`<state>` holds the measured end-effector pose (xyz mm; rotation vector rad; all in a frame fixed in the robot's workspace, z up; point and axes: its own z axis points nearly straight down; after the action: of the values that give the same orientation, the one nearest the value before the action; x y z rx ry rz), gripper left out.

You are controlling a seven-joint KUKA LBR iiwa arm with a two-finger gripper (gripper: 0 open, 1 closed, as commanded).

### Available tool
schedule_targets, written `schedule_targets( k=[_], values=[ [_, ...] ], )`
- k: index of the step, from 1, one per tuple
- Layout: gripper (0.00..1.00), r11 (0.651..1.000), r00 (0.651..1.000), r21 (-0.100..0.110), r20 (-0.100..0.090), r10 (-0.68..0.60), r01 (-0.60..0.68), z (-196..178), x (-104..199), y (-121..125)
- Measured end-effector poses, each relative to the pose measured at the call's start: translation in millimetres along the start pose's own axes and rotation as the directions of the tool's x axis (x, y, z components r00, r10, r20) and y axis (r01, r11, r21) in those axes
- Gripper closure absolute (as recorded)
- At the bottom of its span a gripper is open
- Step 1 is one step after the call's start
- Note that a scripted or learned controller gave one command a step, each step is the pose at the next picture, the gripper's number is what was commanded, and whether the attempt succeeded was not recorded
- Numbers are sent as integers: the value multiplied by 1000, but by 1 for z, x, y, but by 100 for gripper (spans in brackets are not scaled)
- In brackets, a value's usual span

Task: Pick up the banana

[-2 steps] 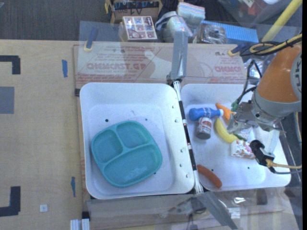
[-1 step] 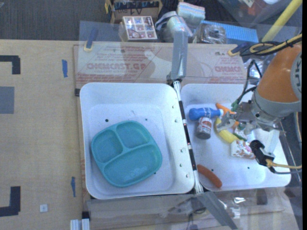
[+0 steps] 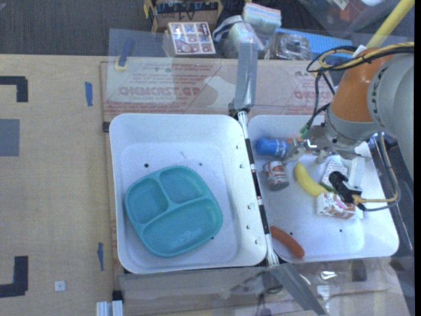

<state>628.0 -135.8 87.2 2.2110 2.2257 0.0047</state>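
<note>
From my seat I see the gripper [image 3: 308, 145] low over the far part of the right bin [image 3: 368, 239], reaching in from the right under the arm [image 3: 368, 91] with its orange band. I cannot tell how the gripper is set; its tip is a small grey tangle against the clutter. Just left of it, touching or nearly so, lies a blue bottle [image 3: 271, 146] on its side near the bin's far left corner.

The banana [image 3: 308, 180] lies on the bin floor just nearer than the gripper, slanting from far left to near right, with nothing gripping it. To its left, close beside it, stands a small can [image 3: 277, 175] with a red and white label. To its right sits a white carton [image 3: 335, 196] with a black part of the arm's gear lying across it. Further toward the near edge, an orange carrot-like piece [image 3: 287, 241] lies against the bin's left wall.

The left bin [image 3: 131, 137] holds a teal divided plate [image 3: 173, 209], well apart from the gripper.
</note>
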Motion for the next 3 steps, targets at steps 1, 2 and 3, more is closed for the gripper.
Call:
schedule_targets(
  k=[1,2,3],
  values=[
    [0,945,945,-2,2,-328,328,-1,22,0],
    [0,868,868,17,-25,-496,496,-1,-6,8],
    [100,869,869,2,-1,-495,495,-12,-10,12]
  ],
)
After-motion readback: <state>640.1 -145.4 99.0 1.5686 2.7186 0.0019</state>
